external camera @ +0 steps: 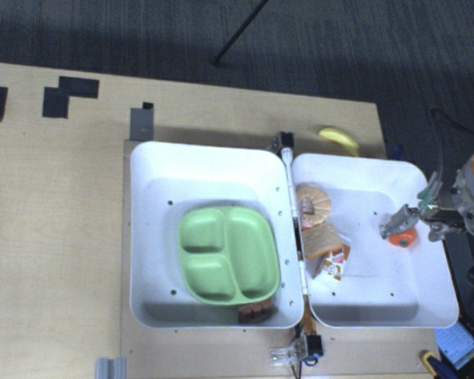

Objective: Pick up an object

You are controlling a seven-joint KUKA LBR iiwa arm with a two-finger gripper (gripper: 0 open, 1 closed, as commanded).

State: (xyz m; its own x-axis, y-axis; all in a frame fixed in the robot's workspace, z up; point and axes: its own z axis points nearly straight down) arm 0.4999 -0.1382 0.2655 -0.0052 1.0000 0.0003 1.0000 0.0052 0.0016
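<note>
My gripper (415, 229) hangs low over the right side of the right bin (373, 311), reaching in from the right. It stands open, with its two grey fingers spread apart. A small orange object (403, 239) lies on the bin floor just under the left finger, and I cannot tell whether they touch. On the left side of this bin are a round tan pastry (313, 203), a brown bread slice (321, 243) and a small white and orange packet (335, 267).
The left bin (152, 220) holds a green divided plate (228, 253) with a small brown item (254, 311) at its near edge. A yellow banana (339, 138) lies on the bench behind the right bin. A metal rail (293, 219) separates the bins.
</note>
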